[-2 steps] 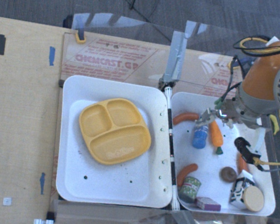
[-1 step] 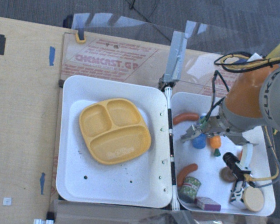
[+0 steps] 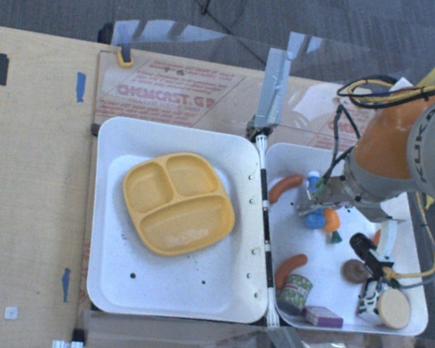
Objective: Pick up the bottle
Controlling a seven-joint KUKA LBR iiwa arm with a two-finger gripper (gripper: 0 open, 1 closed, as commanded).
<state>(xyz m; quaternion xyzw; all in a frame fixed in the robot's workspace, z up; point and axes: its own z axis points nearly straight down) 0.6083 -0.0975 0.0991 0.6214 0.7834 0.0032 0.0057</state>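
Divided plate (image 3: 178,202) centred in left bin (image 3: 97,273), can (image 3: 295,292) at right bin's (image 3: 415,316) 7 o'clock, box (image 3: 323,316) just beside it at 4 o'clock

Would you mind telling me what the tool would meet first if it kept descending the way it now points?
Probably the small blue item lying beside the orange piece in the right bin, directly beneath the tool. Depth is unclear from this slanted view, so the bin floor might come first.
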